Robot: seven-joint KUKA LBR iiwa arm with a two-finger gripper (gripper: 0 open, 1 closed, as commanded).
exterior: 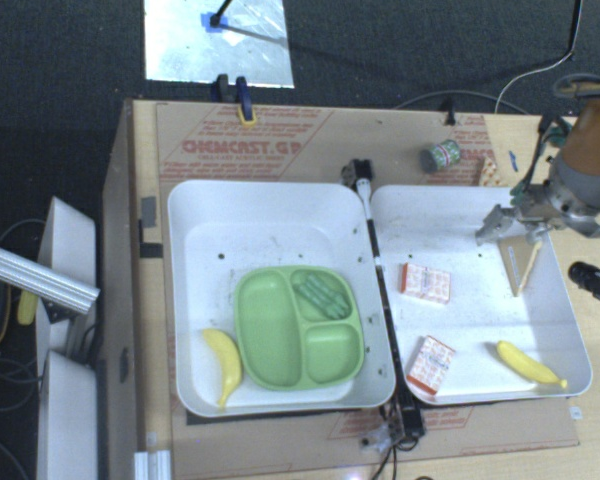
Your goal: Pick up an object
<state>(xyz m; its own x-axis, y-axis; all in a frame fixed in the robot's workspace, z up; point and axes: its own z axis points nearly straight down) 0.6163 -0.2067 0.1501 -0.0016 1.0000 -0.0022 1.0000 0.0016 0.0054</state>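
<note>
My gripper (518, 288) hangs over the right bin (460, 218), near its right wall, with its tan fingers (510, 263) meeting at the tips and nothing between them. A red-and-white box (424, 283) lies to its left in mid-bin. A second such box (431, 364) sits by the front left corner. A yellow banana (528, 363) lies just in front of the gripper, apart from it.
The left bin (260, 218) holds a green divided tray (280, 338) with a green item (323, 295) in its top compartment, and a banana (223, 365) beside it. A small roll (441, 155) rests on the bench behind the right bin.
</note>
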